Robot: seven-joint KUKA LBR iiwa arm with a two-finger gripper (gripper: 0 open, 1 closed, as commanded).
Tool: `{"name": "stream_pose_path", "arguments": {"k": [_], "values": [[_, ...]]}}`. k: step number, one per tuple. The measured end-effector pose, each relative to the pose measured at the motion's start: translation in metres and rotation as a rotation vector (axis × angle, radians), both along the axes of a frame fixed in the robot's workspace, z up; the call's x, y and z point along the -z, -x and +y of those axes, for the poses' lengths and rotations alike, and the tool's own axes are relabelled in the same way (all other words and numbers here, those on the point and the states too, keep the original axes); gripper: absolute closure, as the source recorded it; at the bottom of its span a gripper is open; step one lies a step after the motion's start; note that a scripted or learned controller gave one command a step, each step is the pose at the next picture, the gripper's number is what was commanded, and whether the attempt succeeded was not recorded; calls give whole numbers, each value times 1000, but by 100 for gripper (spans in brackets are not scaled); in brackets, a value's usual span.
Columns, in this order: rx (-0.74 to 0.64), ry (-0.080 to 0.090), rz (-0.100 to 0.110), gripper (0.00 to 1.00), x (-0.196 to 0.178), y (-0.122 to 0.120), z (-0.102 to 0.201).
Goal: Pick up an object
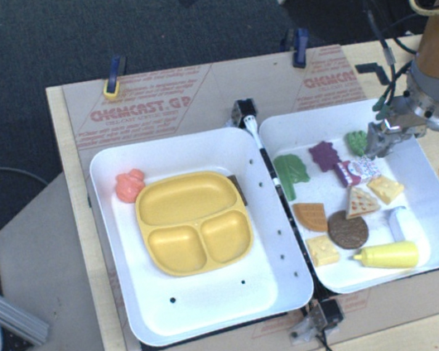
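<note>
Right bin (434,175) — mixed toy food, gripper (379,140) over its far side.
I log a glossy yellow bottle (387,255) lying near the front rim, long axis across, nozzle pointing left; beside it a brown ridged cookie (348,232), wedge cracker (362,201), purple piece (326,158). Finger opening — I cannot tell. Left bin (124,254) holds a smooth yellow divided plate (194,221), bare floor around.

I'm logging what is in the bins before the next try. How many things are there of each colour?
Yellow: 4 – divided plate, bottle, two cheese pieces
Green: 2
Purple: 1
Pink: 1
Brown or tan: 3 – cookie, cracker, wedge
Pale blue-grey: 1
Total: 12
</note>
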State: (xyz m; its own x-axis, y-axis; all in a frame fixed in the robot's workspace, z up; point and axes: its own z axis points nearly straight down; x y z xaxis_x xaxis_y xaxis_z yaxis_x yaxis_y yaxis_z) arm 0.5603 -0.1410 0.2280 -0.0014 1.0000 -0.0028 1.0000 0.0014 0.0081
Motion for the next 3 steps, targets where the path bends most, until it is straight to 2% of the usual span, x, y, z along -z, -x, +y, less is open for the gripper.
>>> {"name": "stream_pose_path", "arguments": {"k": [1,2,3], "values": [[-1,-5,11,100,-6,29,34],[1,-5,13,100,5,65,53],[-1,-2,5,100,-3,49,64]]}}
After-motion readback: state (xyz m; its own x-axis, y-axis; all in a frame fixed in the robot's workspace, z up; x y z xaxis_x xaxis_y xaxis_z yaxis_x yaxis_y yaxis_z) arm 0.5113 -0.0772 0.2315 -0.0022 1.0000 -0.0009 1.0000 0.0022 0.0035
